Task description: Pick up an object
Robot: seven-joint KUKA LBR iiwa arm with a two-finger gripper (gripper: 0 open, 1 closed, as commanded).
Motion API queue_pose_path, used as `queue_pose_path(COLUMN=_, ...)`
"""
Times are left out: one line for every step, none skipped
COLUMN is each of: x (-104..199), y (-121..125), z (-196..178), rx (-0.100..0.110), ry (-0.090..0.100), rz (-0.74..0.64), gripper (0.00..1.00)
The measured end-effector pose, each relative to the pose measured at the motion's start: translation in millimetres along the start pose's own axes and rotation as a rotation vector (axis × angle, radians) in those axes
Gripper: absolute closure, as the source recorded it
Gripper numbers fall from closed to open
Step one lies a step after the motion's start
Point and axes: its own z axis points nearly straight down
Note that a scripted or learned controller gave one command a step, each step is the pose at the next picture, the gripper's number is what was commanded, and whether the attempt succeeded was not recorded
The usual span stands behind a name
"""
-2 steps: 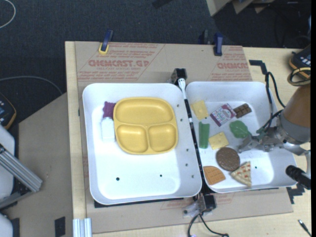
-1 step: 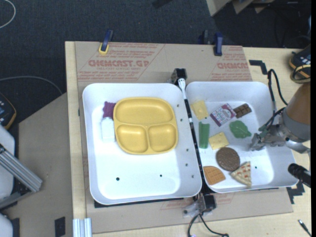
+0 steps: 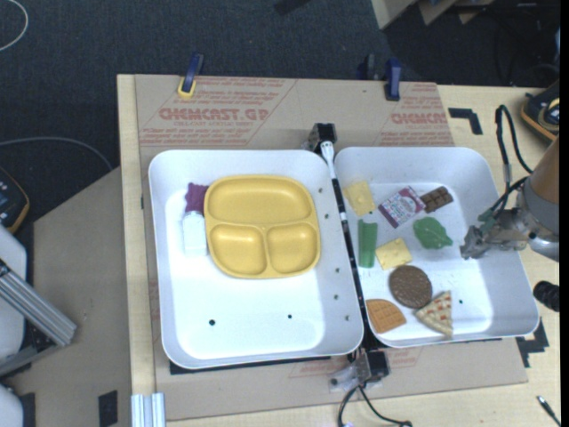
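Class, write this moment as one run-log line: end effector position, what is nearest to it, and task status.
end effector: over right bin, right side | nearest: green toy, apart | yellow tray: left bin | status: nothing picked yet

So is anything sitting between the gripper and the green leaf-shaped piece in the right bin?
Nothing visible. The gripper sits over the right bin's right side, and only bare white floor lies between it and the green piece.

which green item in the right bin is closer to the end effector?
The green leaf-shaped piece, just left of the end effector. The green stick lies further left, near the divider between bins.
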Motion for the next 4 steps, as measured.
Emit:
queue_pose_path(x=-10, y=5, z=-51, rx=-0.001, ry=-0.001, rz=0.0, gripper=1.0)
queue_pose_path(x=-11, y=7, z=-89, rx=0.0, ry=0.0, rz=-0.001, gripper=1.0)
queue_pose_path(x=45, y=11, z=-99, rx=0.004, ry=0.005, rz=-0.006, gripper=1.0)
queue_pose_path(x=96, y=14, z=-106, rx=0.006, ry=0.006, rz=-0.006, gripper=1.0)
